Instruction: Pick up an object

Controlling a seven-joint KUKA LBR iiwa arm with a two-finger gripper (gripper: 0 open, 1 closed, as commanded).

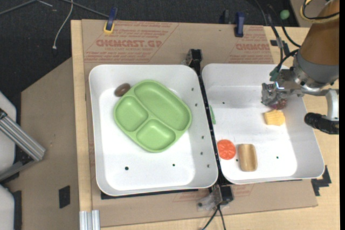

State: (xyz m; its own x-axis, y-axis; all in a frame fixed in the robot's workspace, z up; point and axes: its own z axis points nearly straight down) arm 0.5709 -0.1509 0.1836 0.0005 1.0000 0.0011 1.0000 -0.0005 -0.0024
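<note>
The right bin (302, 169) holds a yellow block (274, 118), an orange-red round piece (226, 149) and a tan cylinder-shaped piece (247, 157). My gripper (273, 96) hangs low over the right bin's upper right part, just above the yellow block and slightly to its left. I see nothing held in it. In the left bin (108, 169) lies a green divided plate (152, 115), with a small brown oval piece (123, 89) at its upper left edge.
The arm's orange band and grey wrist (321, 48) cover the right bin's far right corner. A black divider clamp (194, 56) sits between the bins at the back. Cables (280, 13) run behind the bench.
</note>
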